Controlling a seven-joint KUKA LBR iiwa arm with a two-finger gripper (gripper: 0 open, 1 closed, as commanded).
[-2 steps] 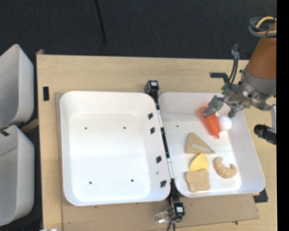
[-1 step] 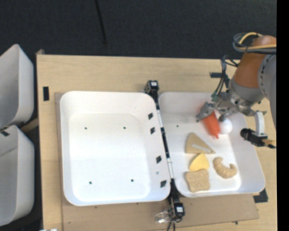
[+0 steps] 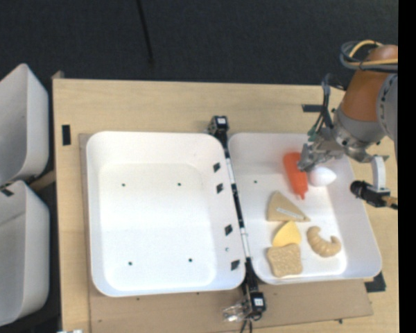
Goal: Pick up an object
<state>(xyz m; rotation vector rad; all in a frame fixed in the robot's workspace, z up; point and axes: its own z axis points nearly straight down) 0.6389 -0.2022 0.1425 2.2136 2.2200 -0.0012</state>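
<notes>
In the right bin (image 3: 353, 252) lie an orange carrot-like piece (image 3: 295, 173), a white egg (image 3: 324, 176), a pale cheese wedge (image 3: 284, 208), a yellow cheese piece (image 3: 286, 234), a croissant (image 3: 323, 243) and a slice of brown bread (image 3: 284, 260). My gripper (image 3: 310, 159) hangs low over the bin's far part, right between the orange piece and the egg, touching or nearly touching both. Its tips are too small and dark to read.
The left bin (image 3: 152, 210) sits beside the right one, with a row of black clips (image 3: 230, 186) along the shared edge. White moulded shapes (image 3: 14, 186) stand off the bench at the left. Bare bench runs along the far side.
</notes>
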